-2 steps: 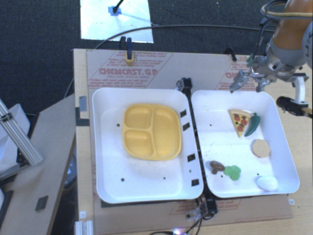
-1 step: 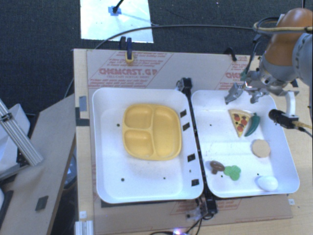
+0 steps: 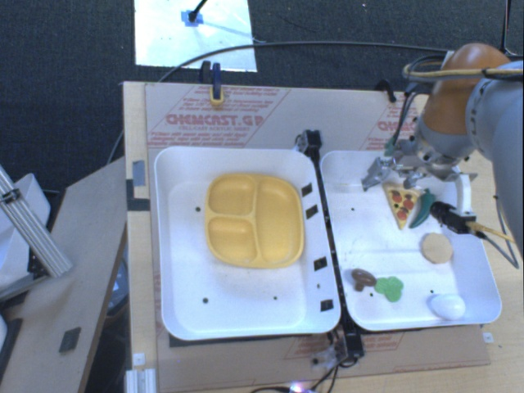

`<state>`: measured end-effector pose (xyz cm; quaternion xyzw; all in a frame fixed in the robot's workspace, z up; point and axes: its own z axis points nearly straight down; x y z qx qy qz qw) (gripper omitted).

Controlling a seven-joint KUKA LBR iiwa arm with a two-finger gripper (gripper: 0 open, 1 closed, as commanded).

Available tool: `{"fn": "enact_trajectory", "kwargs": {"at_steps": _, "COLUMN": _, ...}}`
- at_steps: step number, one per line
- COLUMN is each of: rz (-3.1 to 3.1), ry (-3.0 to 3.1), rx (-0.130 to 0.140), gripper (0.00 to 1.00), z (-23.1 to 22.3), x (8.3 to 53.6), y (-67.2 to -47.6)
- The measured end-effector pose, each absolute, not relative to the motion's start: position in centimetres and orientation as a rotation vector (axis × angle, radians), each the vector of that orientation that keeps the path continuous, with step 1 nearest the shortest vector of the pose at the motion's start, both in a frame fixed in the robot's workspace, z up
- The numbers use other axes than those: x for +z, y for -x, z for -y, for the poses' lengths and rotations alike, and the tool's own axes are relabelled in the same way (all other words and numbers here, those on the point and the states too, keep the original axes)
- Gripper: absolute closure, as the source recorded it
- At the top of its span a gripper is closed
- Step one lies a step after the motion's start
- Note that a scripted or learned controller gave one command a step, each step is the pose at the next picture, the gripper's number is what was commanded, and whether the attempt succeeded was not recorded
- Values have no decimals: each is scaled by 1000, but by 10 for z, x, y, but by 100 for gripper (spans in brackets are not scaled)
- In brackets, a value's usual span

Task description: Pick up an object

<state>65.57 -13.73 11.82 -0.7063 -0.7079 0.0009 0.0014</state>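
In the right bin [image 3: 360, 228], a pizza slice toy [image 3: 401, 205] lies near the far side with a dark green piece [image 3: 422, 210] touching its right edge. A round tan cookie [image 3: 437, 248] sits further front. Along the front wall lie a brown lump [image 3: 363, 279], a green leafy piece [image 3: 391, 288] and a white egg-shaped object [image 3: 447, 305]. My gripper [image 3: 395, 175] hangs just behind and above the pizza slice, fingers spread open, with nothing between them.
The left bin [image 3: 184, 301] holds a yellow divided plate [image 3: 254, 219]. A black divider strip [image 3: 321, 228] runs between the bins. A cable with a black plug [image 3: 449, 216] trails from the wrist over the right bin's right side.
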Motion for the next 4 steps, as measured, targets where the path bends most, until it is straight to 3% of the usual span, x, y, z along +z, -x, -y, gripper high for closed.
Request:
{"fn": "enact_trajectory", "kwargs": {"at_steps": 1, "rz": 2230, "ry": 2220, "rx": -2, "gripper": 0, "z": 137, "x": 88, "y": -658}}
{"fn": "enact_trajectory", "kwargs": {"at_steps": 2, "rz": 2240, "ry": 2229, "rx": -12, "gripper": 100, "z": 139, "x": 103, "y": -662}}
{"fn": "enact_trajectory", "kwargs": {"at_steps": 4, "rz": 2233, "ry": 2219, "rx": -7, "gripper": 100, "z": 123, "x": 204, "y": -667}}
